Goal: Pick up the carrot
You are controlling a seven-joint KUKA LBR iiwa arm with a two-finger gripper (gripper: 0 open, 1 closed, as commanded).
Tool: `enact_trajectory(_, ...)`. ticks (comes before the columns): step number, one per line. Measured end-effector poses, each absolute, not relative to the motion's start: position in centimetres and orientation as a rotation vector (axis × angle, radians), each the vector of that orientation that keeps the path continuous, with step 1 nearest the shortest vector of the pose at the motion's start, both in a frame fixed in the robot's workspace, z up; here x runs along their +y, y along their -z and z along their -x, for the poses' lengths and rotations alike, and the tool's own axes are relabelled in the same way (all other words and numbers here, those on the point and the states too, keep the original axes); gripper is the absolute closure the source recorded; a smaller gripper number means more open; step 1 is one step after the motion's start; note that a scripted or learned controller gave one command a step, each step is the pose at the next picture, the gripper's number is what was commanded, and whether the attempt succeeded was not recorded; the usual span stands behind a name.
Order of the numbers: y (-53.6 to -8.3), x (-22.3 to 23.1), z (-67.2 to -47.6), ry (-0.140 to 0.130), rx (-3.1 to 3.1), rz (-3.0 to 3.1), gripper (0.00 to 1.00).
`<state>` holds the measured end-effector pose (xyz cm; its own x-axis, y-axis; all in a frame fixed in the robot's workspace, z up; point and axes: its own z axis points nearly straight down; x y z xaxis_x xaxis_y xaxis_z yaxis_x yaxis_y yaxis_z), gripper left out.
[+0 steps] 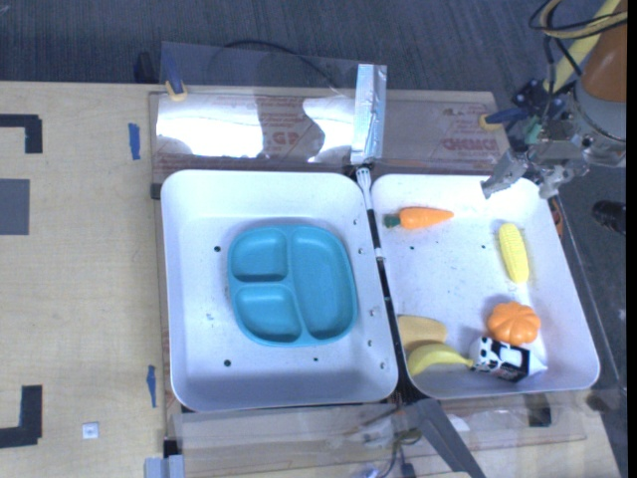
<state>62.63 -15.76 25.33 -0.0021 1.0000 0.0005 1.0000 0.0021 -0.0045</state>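
Observation:
An orange carrot (422,218) with a green stem end lies on its side near the back left of the right bin (468,267). My gripper (526,176) hangs over that bin's back right corner, to the right of the carrot and well apart from it. Nothing is seen between its tips.
The right bin also holds a yellow corn cob (513,252), an orange pumpkin (514,323), a black-and-white toy (506,359) and a yellow banana (430,345). A blue divided plate (293,284) lies in the left bin (194,267). A clear panel stands behind the bins.

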Motion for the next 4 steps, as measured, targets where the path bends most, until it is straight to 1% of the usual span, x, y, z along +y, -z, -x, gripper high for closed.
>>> enact_trajectory(1, -20.4, -14.8, -66.7, -0.003, -2.377, 2.055, 0.00)
enact_trajectory(2, -18.1, -8.5, -66.0, -0.004, -2.379, 2.042, 0.00)
enact_trajectory(3, -13.1, -9.4, -66.6, -0.007, -2.482, 1.914, 0.00)
enact_trajectory(4, -14.4, -12.4, -66.7, 0.001, -2.439, 1.988, 0.00)
